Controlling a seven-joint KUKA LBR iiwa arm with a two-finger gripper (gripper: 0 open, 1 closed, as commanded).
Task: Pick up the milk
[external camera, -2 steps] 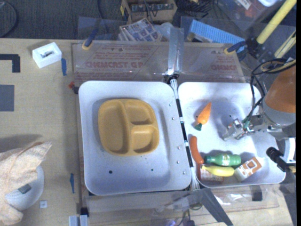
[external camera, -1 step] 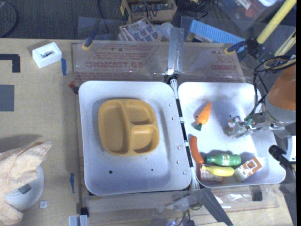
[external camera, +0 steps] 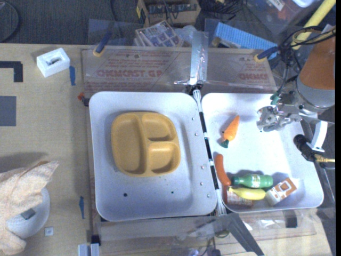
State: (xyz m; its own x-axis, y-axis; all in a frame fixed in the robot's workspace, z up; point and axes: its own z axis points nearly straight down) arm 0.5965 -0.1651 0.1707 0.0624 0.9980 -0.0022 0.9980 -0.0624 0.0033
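Nearest the camera, along the near wall of the right bin [external camera: 314,159], a small cluster of toy groceries lies close together. The milk [external camera: 281,191], a small white carton with orange markings, lies on its side in the near right corner. Just left of it a yellow banana [external camera: 248,194] lies along the near wall, with a green bottle [external camera: 253,181] lying on its side just beyond it and touching it. At the left end of this group a red-orange sausage [external camera: 220,169] lies lengthwise against the wall that divides the bins.

On the desk [external camera: 37,137] to the near left sit a crumpled tan cloth [external camera: 24,183] and a pale rounded object that it partly covers.

The left bin [external camera: 101,143] holds a yellow divided plate [external camera: 145,143], set near the middle with its compartments facing up.

Farther back in the right bin, a toy carrot [external camera: 230,129] lies slanted, its green end pointing near-left, well apart from the cluster.

The gripper [external camera: 269,117] hovers over the far right part of the right bin, to the right of the carrot and well apart from the milk. Whether it is open or closed cannot be told, and nothing shows in its grasp. The grey arm with its orange band [external camera: 319,65] rises behind it at the right.

On the far left of the desk rests a small white box [external camera: 53,62].
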